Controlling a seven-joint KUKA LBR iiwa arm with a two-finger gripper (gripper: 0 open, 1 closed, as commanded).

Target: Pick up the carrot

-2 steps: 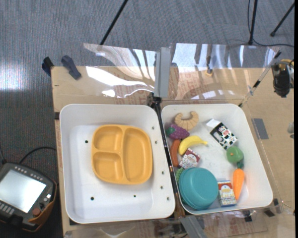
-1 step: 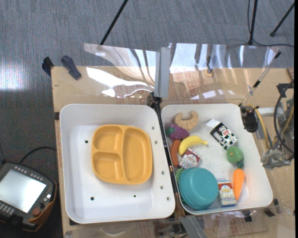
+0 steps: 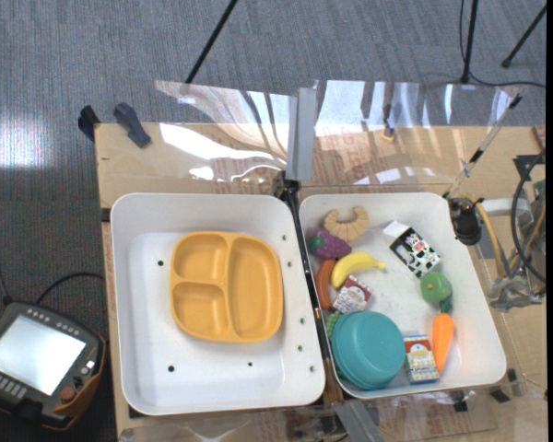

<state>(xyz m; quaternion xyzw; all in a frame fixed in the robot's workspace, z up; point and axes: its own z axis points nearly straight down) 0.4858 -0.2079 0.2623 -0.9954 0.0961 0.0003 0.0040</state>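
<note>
Nearest the camera, in the right bin (image 3: 484, 247), a teal bowl (image 3: 369, 348) is being flanked by a small printed box (image 3: 421, 359). The carrot (image 3: 442, 336) is lying just beside that box, on its right, close to the bin's near right corner.

Whether the pincer is spread or pressed together cannot be told here.

The reach is judged as not yet being made, so the approach is being weighed. A descent from straight above would best be made over the carrot's thick half, with the jaws being set across its width. One jaw would then be slipped into the narrow gap at the box and the other into the free floor towards the bin wall.

The carrot's long axis is running almost straight from near to far. The tapered tip is being pointed at the near edge, leaning slightly left, and the broad leafy end is being pointed away, towards a green fruit (image 3: 435, 289) just beyond.
</note>
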